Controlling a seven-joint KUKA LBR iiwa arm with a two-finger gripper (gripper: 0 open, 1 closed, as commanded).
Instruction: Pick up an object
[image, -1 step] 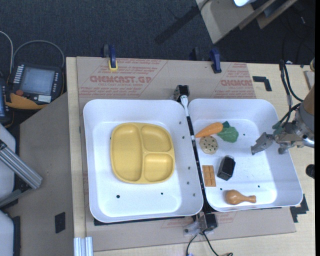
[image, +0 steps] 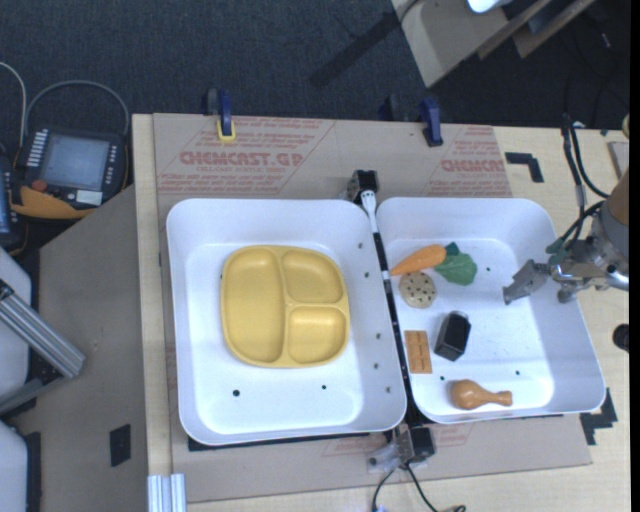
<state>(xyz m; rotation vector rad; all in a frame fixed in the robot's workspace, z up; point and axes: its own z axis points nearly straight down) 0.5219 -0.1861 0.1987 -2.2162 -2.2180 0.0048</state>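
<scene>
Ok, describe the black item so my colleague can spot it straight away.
Look in the right bin, near its middle. The black block lies there, below the round cookie and beside the brown wafer. It is the only dark, boxy object there.

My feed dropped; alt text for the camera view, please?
The claw hovers at the right bin's right side, holding nothing. That bin holds a carrot, cookie, black block and drumstick; the left holds a yellow tray.
</scene>
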